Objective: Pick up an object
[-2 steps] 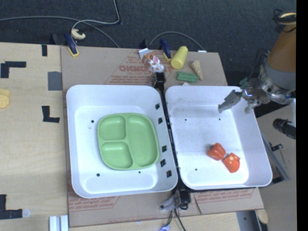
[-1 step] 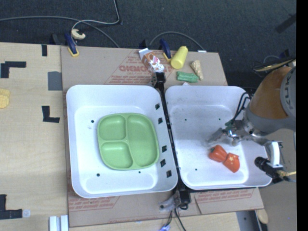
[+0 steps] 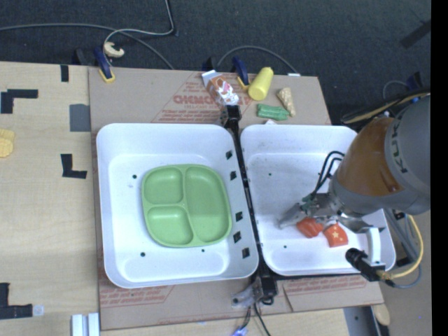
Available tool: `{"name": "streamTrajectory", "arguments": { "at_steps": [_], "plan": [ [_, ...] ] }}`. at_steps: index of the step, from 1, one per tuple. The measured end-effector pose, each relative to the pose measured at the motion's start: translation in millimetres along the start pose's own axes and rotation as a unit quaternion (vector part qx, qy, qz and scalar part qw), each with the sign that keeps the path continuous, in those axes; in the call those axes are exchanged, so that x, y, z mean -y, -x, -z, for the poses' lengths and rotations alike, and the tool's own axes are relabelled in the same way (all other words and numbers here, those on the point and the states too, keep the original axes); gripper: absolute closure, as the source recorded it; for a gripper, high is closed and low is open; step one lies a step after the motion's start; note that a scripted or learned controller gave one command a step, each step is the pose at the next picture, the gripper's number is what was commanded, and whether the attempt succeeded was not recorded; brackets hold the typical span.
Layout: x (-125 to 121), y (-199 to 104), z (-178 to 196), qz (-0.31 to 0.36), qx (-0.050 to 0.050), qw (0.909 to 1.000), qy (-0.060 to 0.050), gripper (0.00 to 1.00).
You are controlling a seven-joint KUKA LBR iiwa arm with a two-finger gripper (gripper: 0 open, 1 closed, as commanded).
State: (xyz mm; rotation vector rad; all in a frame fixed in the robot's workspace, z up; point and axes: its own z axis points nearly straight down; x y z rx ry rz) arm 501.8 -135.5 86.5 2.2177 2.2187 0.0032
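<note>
Two red-orange toy pieces [image 3: 323, 230] lie near the front edge of the right bin [image 3: 280, 145], just beside the gripper [image 3: 297, 215], whose grip cannot be told from here. The left bin [image 3: 119, 152] holds a green divided plate [image 3: 186, 205] at its middle.

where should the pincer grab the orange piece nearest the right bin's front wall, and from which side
Judging by its pose, take the orange piece across its short width, coming straight down from above. It lies flat on the right bin floor, with a second red-orange piece close on its left, so a side approach looks crowded. The pincer sits just left of both.
</note>
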Motion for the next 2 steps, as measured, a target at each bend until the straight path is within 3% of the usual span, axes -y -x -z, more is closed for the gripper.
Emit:
{"name": "streamTrajectory", "arguments": {
  "at_steps": [1, 2],
  "plan": [
    [-0.7, 0.5, 10.1, 0.000, 0.000, 1.0000, 0.000, 1.00],
    [-42.7, -74.8, 97.7, 0.001, -0.001, 1.0000, -0.003, 1.00]
  ]
}}
